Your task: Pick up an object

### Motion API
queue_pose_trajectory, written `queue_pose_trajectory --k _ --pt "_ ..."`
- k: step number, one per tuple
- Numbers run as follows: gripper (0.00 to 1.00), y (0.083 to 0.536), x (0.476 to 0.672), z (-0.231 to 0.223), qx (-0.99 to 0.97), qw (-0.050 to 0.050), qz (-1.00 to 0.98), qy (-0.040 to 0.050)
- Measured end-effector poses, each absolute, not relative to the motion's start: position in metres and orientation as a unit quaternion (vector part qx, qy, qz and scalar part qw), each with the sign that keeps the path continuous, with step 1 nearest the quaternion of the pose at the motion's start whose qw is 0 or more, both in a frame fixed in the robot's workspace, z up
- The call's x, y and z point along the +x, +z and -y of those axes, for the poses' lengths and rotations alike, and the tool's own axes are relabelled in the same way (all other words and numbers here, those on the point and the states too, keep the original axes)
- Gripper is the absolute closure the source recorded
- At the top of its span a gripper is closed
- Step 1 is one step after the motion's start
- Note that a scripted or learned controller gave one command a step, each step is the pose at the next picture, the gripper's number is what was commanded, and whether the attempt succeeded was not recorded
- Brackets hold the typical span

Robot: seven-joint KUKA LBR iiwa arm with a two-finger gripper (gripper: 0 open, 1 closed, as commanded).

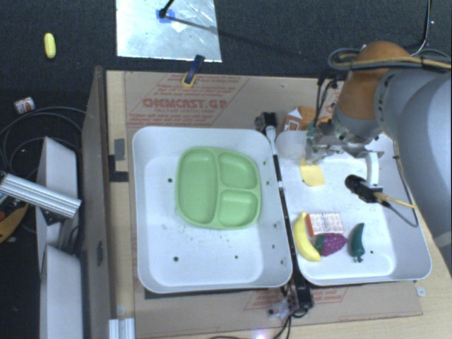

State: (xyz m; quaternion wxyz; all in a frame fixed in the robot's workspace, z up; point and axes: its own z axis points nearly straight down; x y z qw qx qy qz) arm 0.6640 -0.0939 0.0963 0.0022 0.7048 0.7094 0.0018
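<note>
Overhead, the gripper (316, 154) hovers at the right bin's (409, 260) back edge, just above a yellow block (313, 175); jaws' state cannot be told. Probably light, stiff: pinch its flat sides.

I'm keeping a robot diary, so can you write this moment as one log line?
gripper: low in right bin, far end | nearest: yellow block | grasp: unclear | green tray: left bin

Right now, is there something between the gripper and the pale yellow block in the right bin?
Nothing visible stands between them. The gripper hangs just above the pale yellow block near the back of the right white bin. The yellow toy banana lies farther forward.
</note>
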Motion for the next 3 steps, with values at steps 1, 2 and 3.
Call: queue_pose_trajectory --k 1,2,3 --pt "0.00 0.096 0.664 0.094 0.705 0.002 -0.709 0.0016" --pt "0.00 0.085 0.669 0.103 0.707 0.001 -0.708 0.0012" --pt "0.00 0.085 0.669 0.105 0.707 0.002 -0.708 0.0011"
